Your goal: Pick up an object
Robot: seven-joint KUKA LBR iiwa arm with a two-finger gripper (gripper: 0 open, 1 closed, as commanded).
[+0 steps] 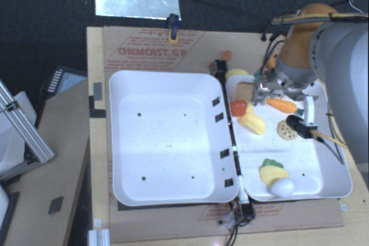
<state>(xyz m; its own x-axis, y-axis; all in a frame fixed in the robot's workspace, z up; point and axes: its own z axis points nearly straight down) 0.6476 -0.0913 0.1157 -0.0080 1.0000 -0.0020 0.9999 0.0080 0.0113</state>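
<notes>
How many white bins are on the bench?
2. The left bin sits beside the right bin, which holds the toy foods and the gripper.

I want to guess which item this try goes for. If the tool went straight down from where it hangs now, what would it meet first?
Probably the tan slice at the back of the right bin, below the tool; the red piece and orange carrot lie close by. Depth is unclear from this slant.

On the brown cardboard sheet under the two bins, red printed letters read about "CHEMCAST GP", while smaller red lines around are too blurred.
</notes>
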